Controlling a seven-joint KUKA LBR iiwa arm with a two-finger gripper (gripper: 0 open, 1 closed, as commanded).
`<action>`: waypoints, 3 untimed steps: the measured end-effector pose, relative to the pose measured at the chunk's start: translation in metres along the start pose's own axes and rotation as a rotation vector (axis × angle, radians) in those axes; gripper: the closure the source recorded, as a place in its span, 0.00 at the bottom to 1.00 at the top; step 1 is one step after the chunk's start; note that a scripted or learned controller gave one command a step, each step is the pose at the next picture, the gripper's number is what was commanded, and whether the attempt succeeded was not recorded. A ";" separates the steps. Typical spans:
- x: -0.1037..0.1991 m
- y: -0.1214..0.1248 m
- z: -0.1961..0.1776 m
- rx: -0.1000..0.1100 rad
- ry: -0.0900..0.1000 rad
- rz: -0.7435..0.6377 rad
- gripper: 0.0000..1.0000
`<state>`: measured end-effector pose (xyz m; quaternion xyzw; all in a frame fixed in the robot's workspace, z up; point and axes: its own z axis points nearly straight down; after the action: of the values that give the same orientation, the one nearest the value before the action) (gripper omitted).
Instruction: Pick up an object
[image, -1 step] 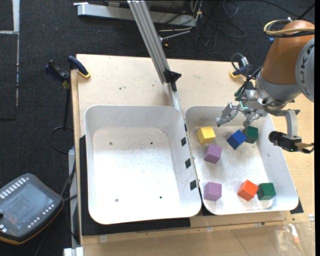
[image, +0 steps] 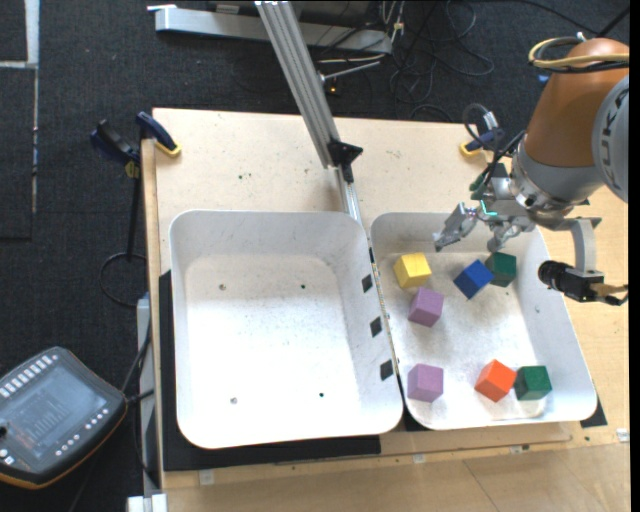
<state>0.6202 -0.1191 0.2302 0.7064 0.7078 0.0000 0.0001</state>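
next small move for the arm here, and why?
Probably lower the tool toward the blue cube, the nearest block below it in the right bin. The tool hangs above the bin's far end with nothing between its fingers, and the green cube touching the blue one may crowd the grasp.

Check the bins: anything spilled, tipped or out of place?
Nothing stands out. All seven cubes sit inside the right bin; the yellow cube and the others rest flat, none on the bench. The left bin shows only dark specks. The tool hovers over the right bin's far edge, holding nothing.
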 end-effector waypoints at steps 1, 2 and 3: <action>-0.007 -0.006 0.060 0.006 0.000 0.003 0.00; 0.000 -0.004 0.106 0.005 0.001 0.001 0.00; -0.001 -0.002 0.109 -0.006 -0.001 0.003 0.00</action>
<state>0.6185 -0.1198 0.1213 0.7074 0.7069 0.0016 0.0024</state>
